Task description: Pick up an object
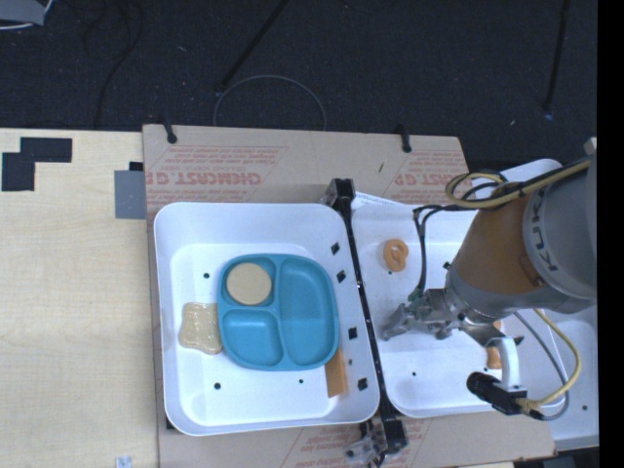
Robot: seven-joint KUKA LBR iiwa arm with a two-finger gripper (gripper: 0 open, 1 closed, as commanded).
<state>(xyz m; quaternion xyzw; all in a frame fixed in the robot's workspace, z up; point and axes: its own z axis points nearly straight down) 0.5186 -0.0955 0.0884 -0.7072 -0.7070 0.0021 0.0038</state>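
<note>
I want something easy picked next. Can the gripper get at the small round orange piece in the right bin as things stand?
Probably yes. The small round orange piece lies alone on the right white bin's floor, nothing on it, and the gripper hangs just below it in the camera view.

This is a robot lab, a test cell rather than a home or shop. A grey industrial arm [546, 252] with an orange band and loose cables reaches over a pale wooden table [68, 300]. Two white bins [185, 222] sit side by side on a printed cardboard sheet [234, 169] clamped at the table's far edge. Black marker patches [39, 159] are stuck near the table's far left corner. Beyond the far edge, cables [268, 91] trail over dark carpet [370, 47].
</note>
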